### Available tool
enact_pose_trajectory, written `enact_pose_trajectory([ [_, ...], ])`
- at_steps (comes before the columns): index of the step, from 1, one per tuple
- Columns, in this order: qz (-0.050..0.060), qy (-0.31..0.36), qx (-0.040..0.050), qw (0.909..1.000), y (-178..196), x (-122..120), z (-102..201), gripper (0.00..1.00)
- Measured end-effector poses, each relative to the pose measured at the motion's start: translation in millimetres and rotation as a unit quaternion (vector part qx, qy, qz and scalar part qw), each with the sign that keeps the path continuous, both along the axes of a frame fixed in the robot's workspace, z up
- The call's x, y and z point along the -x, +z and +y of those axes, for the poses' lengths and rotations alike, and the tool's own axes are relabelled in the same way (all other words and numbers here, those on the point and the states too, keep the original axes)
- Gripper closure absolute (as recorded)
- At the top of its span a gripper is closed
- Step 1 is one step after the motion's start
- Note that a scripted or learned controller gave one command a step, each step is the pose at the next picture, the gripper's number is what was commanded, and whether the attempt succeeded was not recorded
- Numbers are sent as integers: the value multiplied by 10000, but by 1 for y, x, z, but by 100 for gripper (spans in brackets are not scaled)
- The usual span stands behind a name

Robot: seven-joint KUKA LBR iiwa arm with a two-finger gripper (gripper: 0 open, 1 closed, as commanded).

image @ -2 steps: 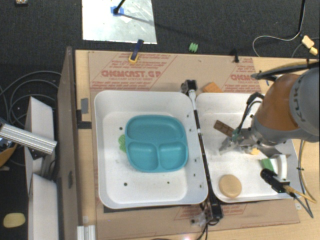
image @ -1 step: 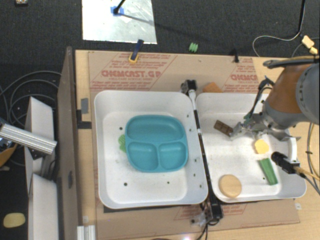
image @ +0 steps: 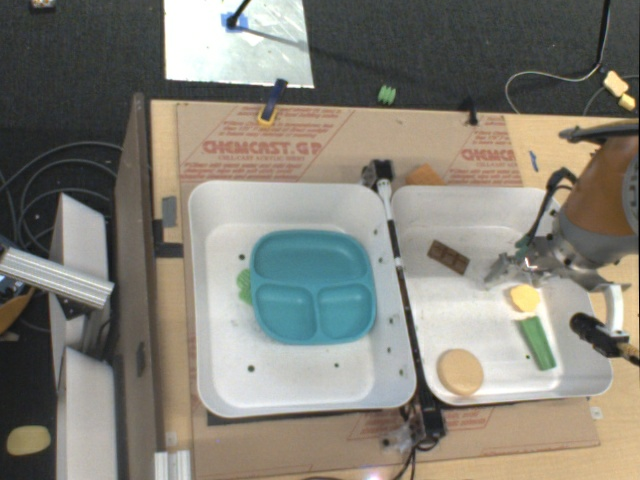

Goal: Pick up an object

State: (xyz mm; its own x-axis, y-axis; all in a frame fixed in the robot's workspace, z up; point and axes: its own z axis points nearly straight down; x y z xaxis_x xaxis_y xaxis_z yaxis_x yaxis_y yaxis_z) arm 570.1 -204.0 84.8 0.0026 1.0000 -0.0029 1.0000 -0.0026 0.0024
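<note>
Gripper [image: 507,266] hangs open, holding nothing, beside yellow piece [image: 524,298]; bare floor toward brown block [image: 448,257].

Well to the left of your end effector [image: 505,266] you see the left bin [image: 215,298] with a teal divided plate [image: 312,286] lying flat in it. Beyond both bins, cardboard [image: 300,140] covers the desk, and a shiny sheet [image: 238,28] lies on the dark floor.

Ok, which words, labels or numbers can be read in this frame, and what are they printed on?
"CHEMCAST G P": red print on the brown protective sheet behind the left bin; the last letters are unsure.
"CHEMC...": the same print at the sheet's right, cut off.
Smaller red lines around both: too blurred to read.
</note>
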Motion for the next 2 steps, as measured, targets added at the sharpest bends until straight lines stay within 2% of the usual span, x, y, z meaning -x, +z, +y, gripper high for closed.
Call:
enact_pose_trajectory([
  [1,25,11,-18,10000,-1,43,5,0],
  [2,-10,22,-11,10000,11,39,5,100],
])
